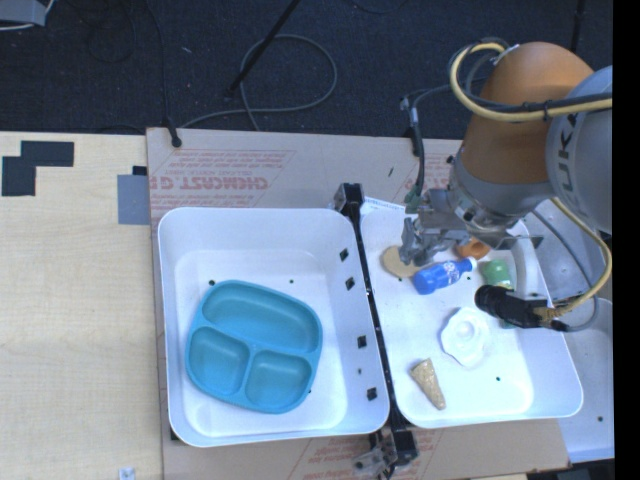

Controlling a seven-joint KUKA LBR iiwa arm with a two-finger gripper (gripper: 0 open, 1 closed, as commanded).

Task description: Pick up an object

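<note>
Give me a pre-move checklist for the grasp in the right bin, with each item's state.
1. Gripper over the right bin: ok.
2. Something held between the fingers: cannot tell.
3. Blue bottle close by the gripper: ok.
4. Bottle clear of neighbours: not ok, a tan flat piece touches it.
5. Cone and white fried egg toy away from the gripper: ok.
6. Blue tray in the left bin: ok.

One fixed camera looks down at a slant on both white bins (170, 268) from above
</note>
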